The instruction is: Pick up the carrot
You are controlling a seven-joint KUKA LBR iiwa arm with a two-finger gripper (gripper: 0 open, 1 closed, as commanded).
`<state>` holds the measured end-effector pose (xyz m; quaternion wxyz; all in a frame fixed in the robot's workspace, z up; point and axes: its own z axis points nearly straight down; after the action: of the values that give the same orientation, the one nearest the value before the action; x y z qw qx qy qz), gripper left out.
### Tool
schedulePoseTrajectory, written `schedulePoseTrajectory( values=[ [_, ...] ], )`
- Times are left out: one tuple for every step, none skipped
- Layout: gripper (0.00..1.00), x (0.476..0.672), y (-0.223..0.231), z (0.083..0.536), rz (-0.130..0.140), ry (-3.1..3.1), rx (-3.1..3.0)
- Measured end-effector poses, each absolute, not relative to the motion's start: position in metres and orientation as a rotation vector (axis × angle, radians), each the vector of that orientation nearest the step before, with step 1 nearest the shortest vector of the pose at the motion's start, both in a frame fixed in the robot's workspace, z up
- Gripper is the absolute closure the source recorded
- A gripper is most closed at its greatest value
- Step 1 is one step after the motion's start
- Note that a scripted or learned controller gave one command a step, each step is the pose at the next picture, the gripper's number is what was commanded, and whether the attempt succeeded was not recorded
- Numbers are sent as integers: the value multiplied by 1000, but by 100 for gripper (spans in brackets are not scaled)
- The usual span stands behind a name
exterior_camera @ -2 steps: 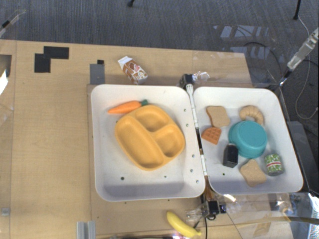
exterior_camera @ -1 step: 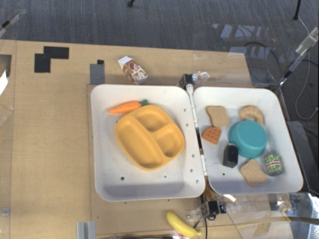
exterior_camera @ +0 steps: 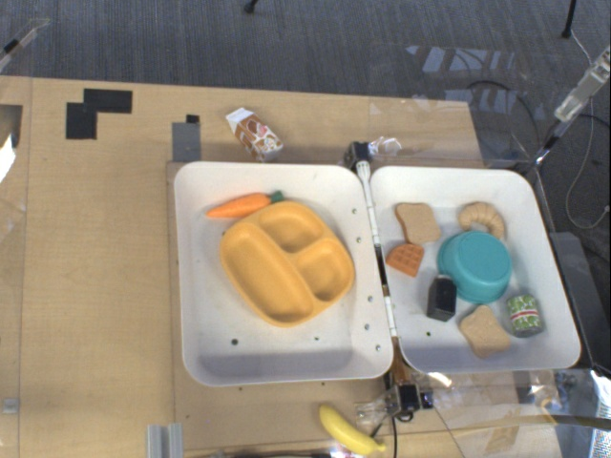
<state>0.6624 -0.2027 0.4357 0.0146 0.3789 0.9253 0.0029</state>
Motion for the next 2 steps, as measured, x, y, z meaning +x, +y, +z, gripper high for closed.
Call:
schedulePoseTrajectory(
  values=[
    [100, 664, -202, 451, 13, 2867, 1168],
    [0, 664, -202, 450, 13, 2869, 1167]
  ],
)
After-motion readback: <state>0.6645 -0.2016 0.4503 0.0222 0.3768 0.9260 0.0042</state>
